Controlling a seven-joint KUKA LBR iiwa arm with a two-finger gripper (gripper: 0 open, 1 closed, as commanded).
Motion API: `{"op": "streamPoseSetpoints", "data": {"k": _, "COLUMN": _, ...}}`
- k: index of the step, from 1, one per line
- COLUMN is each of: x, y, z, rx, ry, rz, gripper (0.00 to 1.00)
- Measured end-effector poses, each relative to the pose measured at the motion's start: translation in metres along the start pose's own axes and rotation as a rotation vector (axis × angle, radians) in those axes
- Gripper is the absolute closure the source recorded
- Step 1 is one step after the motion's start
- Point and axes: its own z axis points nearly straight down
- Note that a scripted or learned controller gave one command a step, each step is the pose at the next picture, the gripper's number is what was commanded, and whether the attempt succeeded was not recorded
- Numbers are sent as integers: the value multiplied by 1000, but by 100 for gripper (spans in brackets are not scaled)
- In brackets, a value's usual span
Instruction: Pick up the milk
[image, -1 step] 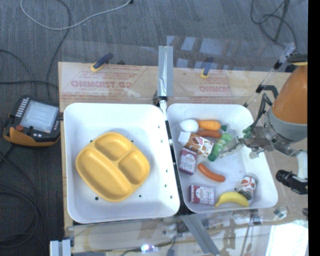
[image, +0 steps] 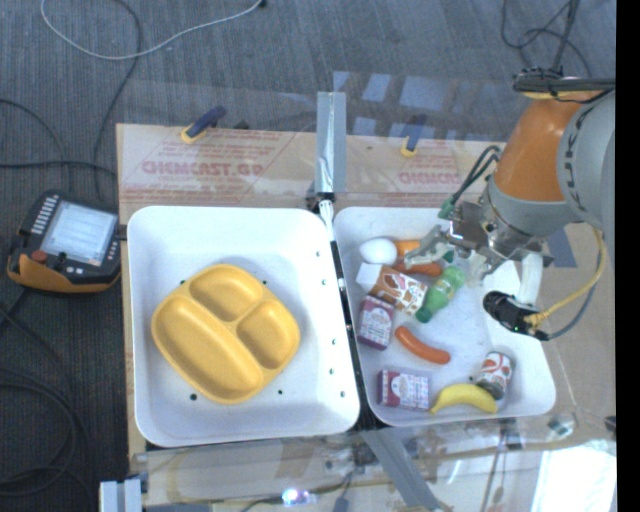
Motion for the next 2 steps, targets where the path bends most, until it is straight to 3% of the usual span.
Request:
{"op": "streamPoseSetpoints", "data": {"k": 1, "x": 6, "y": 12, "z": 86, "rx": -23, "ry": 2, "rz": -165, "gripper": 0}}
{"op": "streamPoseSetpoints", "data": {"k": 2, "x": 34, "y": -19, "z": 26, "rx": -1, "ry": -1, "rz": -148, "gripper": 0}}
